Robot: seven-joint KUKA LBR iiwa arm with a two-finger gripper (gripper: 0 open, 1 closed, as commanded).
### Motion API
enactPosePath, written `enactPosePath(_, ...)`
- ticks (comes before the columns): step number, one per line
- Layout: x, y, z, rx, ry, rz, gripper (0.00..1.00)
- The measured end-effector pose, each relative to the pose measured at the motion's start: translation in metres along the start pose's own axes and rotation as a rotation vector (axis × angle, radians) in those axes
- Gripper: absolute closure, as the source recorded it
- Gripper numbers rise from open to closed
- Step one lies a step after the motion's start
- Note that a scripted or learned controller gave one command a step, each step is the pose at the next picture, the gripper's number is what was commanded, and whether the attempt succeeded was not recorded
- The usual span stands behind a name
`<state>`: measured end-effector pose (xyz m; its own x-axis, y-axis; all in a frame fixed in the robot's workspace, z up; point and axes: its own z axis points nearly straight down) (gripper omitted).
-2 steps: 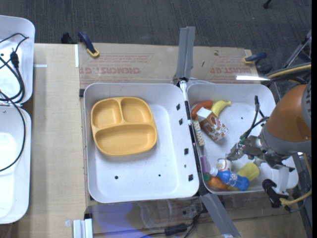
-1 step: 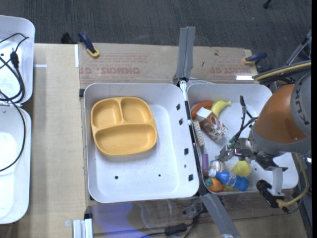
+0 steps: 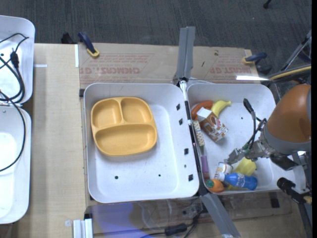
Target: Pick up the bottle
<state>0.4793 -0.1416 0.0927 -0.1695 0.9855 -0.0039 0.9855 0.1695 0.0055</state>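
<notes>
The bottle [image 3: 241,182] is blue and lies on its side near the front edge of the right bin [image 3: 270,95]. A yellow, lemon-like object [image 3: 247,166] rests just behind it. A small white container with an orange and blue label [image 3: 221,171] sits at the bottle's left end. My gripper [image 3: 237,155] hangs just behind and above the bottle, beside the yellow object, and nothing is visibly held in it. The grey arm with its orange band [image 3: 293,114] comes in from the right and covers the bin's right side.
The right bin also holds a banana [image 3: 222,105], an orange item [image 3: 200,107], a small carton [image 3: 214,126], a snack bar [image 3: 199,133] and an orange ball [image 3: 214,185]. In the left bin [image 3: 148,182] lies a yellow divided plate [image 3: 124,126].
</notes>
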Motion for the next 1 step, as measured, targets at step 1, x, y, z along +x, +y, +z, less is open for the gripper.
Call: enactPosePath(1,-0.0194,-0.0044,-0.07,0.007,0.003,0.102,0.0)
